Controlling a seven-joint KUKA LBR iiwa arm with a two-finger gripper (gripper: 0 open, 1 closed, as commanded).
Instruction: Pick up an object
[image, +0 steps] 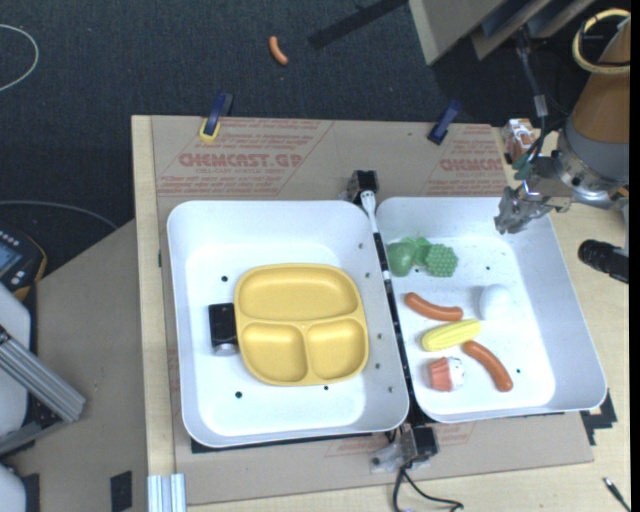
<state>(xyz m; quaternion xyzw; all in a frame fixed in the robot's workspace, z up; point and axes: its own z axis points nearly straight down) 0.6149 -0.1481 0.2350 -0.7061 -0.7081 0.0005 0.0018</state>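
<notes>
The right bin (570, 330) holds green broccoli (438, 260) beside a green leafy piece (403, 256), an orange sausage (434, 306), a yellow corn cob (451, 334), a white egg (493, 299), a second sausage (487, 364) and a red-and-white piece (446, 374). My gripper (515, 215) hangs over the far right part of this bin, above and to the right of the egg. Nothing shows between its fingers.
The left bin (190, 250) holds a yellow sectioned plate (300, 322) with a small black block (221, 326) at its left. Clamps (212, 118) sit on the cardboard behind the bins. A black latch (364, 186) stands between the bins at the back.
</notes>
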